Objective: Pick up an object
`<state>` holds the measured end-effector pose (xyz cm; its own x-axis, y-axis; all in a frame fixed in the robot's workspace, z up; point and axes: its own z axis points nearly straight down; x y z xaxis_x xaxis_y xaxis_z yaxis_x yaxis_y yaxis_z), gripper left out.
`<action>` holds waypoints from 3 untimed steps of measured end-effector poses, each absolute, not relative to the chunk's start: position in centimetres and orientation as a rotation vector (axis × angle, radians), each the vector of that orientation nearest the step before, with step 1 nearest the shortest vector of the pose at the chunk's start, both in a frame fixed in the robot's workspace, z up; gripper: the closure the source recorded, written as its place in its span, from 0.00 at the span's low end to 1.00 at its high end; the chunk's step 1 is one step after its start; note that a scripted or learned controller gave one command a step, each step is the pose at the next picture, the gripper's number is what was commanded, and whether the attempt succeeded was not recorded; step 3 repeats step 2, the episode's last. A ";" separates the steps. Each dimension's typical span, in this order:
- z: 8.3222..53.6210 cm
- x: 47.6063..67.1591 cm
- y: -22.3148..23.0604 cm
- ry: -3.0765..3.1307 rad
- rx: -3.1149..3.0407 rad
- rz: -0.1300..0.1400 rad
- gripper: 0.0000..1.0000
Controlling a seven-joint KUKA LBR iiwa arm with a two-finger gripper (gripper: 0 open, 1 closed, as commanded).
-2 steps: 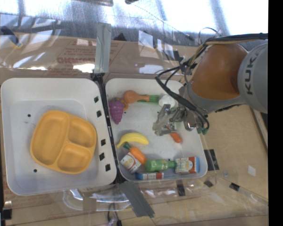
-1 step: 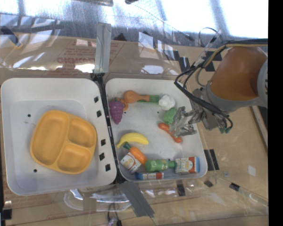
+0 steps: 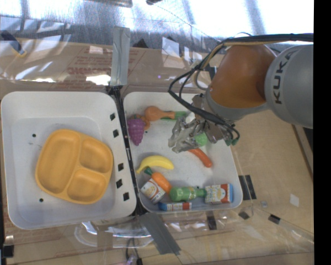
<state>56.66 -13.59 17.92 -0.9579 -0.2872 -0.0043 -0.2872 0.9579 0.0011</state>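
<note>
Toy food fills the right bin (image 3: 231,170): a banana (image 3: 156,163), purple grapes (image 3: 135,130), a green bottle (image 3: 186,193). Left bin (image 3: 11,164) carries a yellow divided tray (image 3: 73,165). The gripper (image 3: 182,139) hangs above an orange carrot (image 3: 201,157); its spread cannot be told.

Yellow 3-compartment tray (image 3: 73,165) in left bin (image 3: 11,148); cardboard (image 3: 71,65) behind.

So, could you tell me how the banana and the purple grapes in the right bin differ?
The banana is yellow, long and curved; the grapes are purple and form a stubby, lumpy bunch. The banana lies mid-bin, just above the bottles; the grapes sit further up, against the bin's left wall. Both lie loose in the right bin, apart from the gripper.
</note>
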 end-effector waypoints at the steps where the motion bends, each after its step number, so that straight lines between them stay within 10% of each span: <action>1: 22.2 61.4 -10.1 3.088 -0.545 -0.001 1.00; 2: 22.1 65.8 -12.6 3.084 -0.585 -0.002 1.00; 3: 22.1 65.8 -12.6 3.084 -0.585 -0.002 1.00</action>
